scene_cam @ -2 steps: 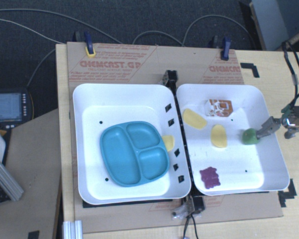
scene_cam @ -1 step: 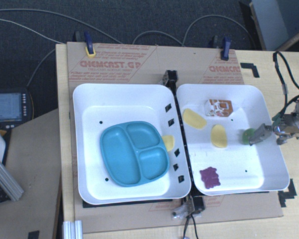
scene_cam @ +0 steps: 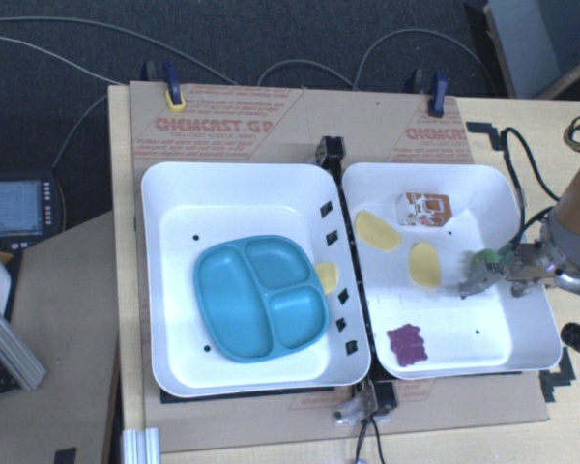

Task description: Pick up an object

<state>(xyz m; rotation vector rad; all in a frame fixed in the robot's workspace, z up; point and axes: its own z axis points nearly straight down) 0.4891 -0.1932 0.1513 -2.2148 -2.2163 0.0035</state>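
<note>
I have the hand [scene_cam: 476, 276] low in the right white bin [scene_cam: 493, 351], just right of the oval yellow piece [scene_cam: 425, 264]; grip state unreadable, so next I must centre over it.

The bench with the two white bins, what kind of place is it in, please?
Probably a robot test lab, not a home or kitchen. The two bins sit on a board held by blue clamps, loose cables run over dark carpet, and a small monitor stands beside the bench.
</note>
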